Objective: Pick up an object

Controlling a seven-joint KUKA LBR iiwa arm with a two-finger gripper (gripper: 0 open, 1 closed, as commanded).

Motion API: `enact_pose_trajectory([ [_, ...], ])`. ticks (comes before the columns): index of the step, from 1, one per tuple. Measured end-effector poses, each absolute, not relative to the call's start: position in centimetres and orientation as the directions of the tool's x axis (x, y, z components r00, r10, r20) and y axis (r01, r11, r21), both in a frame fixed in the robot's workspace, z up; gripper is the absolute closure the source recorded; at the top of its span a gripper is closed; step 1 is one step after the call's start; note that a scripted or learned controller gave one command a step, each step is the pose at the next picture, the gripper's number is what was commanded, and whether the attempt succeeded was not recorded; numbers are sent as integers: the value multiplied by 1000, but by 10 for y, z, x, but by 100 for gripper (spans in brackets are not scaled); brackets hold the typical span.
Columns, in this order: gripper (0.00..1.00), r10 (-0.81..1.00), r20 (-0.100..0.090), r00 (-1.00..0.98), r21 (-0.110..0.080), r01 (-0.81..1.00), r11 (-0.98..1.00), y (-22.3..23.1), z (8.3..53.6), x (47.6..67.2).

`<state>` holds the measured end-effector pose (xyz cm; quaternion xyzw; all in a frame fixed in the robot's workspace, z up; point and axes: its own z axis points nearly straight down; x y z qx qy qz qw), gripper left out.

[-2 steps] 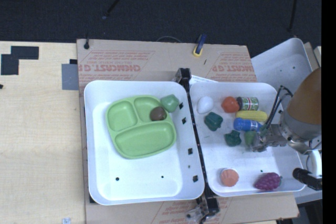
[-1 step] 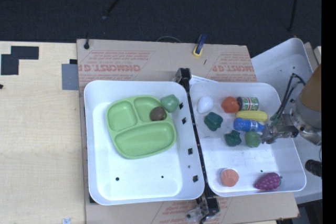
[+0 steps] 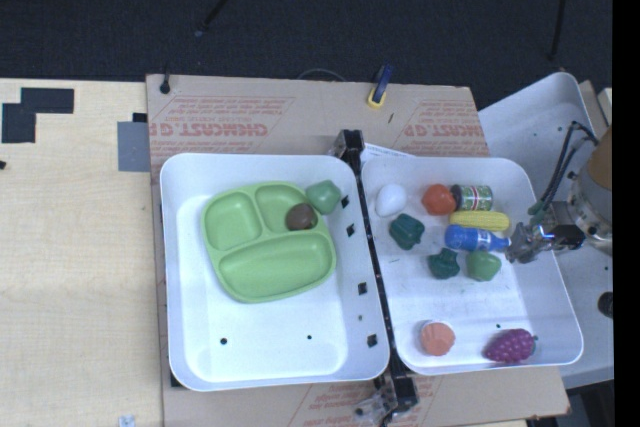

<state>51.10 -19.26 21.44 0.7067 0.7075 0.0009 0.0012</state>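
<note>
Blue bottle-like obj (image 3: 474,239) w/ a paler end lies flat in the right bin (image 3: 545,290), just below the yellow corn (image 3: 478,221) and above the light green piece (image 3: 483,265). Hand (image 3: 522,246) sits low at the bottle's right end, touching or nearly so; can't tell if it's open or closed. Arm comes in from the right over the bin's rim. Left bin (image 3: 190,315) has a green divided plate (image 3: 268,240) w/ a brown ball (image 3: 301,216).
</note>
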Motion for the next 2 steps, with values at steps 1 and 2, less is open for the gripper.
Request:
enact_pose_trajectory([
  [1,100,1000,0,-2,0,1000,2,-193,228,511],
  [2,100,1000,3,-3,-4,1000,3,-145,226,494],
])
